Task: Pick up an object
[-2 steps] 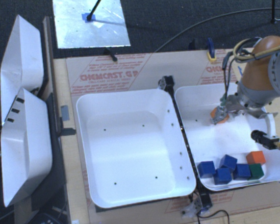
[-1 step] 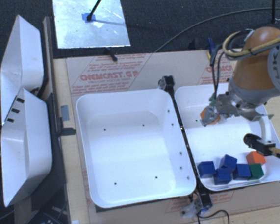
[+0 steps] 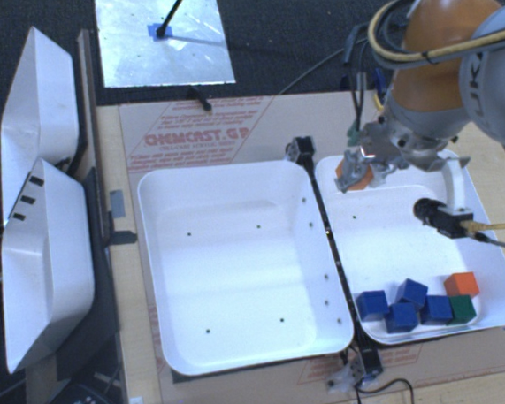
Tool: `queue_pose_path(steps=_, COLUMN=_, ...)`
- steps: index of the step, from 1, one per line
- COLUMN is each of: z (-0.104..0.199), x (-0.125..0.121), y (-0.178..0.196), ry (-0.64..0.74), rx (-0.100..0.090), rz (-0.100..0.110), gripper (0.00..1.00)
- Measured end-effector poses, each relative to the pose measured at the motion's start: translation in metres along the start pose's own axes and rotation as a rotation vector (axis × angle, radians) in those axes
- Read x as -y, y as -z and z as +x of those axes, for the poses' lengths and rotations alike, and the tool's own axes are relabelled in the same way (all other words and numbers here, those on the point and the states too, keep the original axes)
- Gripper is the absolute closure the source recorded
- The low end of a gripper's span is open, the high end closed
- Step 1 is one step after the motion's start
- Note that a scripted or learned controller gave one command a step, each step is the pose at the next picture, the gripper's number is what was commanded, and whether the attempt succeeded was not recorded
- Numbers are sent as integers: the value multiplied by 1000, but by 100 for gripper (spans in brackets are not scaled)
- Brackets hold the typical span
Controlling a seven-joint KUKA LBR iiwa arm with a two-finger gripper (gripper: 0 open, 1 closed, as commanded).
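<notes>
The grey KUKA arm with its orange band (image 3: pixel 437 41) reaches in from the right and hangs over the far left corner of the right shallow white plastic bin (image 3: pixel 502 306). Its two-finger gripper (image 3: pixel 356 171) sits close above that corner, and a small orange block (image 3: pixel 354 176) shows between the fingertips, so the pincer looks closed on it, open no wider than the block itself. The view is blurred there, and whether the block is lifted clear of the bin floor or resting on it cannot be told.

The other candidates lie well apart from the pincer, toward the near right: a loose cluster of small blue cubes (image 3: pixel 409 304), with a green cube (image 3: pixel 463 310) and an orange-red cube (image 3: pixel 461 285) just beside them, all crowded against the near wall of the right bin. Reaching them would mean moving the pincer nearward and rightward across bare bin floor.

The gripper stands just beside the black divider rail (image 3: pixel 328 251) between the bins and near the far rim, so room is tight to the left and far side. Open room lies straight up, nearward over the right bin, and leftward over the left shallow white plastic bin (image 3: pixel 185 336). A straight lift seems the safest move.
</notes>
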State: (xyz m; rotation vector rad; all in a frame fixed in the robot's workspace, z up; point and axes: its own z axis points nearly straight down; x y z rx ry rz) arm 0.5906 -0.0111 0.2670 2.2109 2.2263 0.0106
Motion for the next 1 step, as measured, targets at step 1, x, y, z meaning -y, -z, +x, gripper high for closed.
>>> queue_pose_path(steps=1, z=67, x=-4, y=-28, ry=-2, rx=1, rz=9, gripper=100)
